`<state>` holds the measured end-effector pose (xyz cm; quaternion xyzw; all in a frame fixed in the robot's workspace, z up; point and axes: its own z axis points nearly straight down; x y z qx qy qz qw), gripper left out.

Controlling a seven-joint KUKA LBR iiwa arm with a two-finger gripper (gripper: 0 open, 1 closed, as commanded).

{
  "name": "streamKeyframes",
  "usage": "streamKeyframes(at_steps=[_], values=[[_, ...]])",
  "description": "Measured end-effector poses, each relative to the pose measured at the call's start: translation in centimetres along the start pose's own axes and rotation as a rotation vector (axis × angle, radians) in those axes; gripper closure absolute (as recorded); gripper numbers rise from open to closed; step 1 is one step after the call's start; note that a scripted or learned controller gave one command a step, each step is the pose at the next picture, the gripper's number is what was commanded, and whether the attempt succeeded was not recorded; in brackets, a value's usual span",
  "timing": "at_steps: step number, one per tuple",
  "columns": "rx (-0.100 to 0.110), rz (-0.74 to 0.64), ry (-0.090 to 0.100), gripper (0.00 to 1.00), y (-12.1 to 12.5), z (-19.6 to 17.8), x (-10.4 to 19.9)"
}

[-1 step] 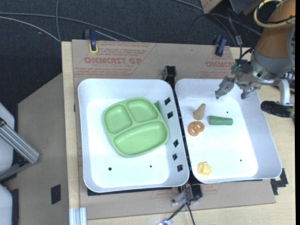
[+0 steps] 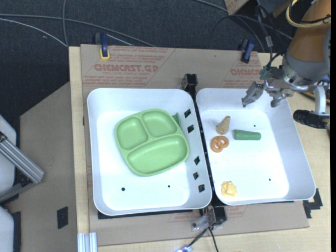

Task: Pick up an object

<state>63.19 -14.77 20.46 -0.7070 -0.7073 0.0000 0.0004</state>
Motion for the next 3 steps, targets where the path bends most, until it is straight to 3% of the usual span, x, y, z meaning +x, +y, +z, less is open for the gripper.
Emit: streamKeyframes(at_steps=[2, 3], values=[[0.006, -0.001, 0.001, 0.0, 0.4, 10.2, 0.0], [0.003, -0.001, 0.001, 0.0, 0.4, 12.0, 0.1]])
